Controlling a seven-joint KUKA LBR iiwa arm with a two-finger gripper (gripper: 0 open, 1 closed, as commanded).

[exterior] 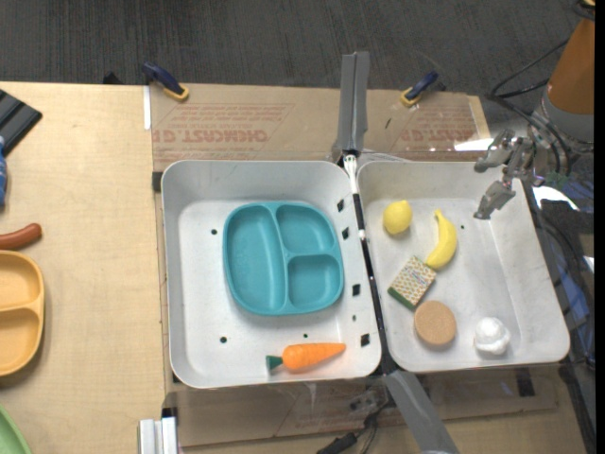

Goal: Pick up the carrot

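The carrot (308,356) is orange with a small green top. It lies on its side against the front wall of the left bin (189,339), green end pointing left. My gripper (490,183) hovers over the far right corner of the right bin (539,282), well away from the carrot. Its fingers are open and nothing is between them.
A teal divided plate (284,258) fills the middle of the left bin, just behind the carrot. The right bin holds a lemon (398,217), a banana (440,239), a sponge (412,282), a tan disc (435,323) and a white lump (491,335). An orange tray (14,315) lies at far left.
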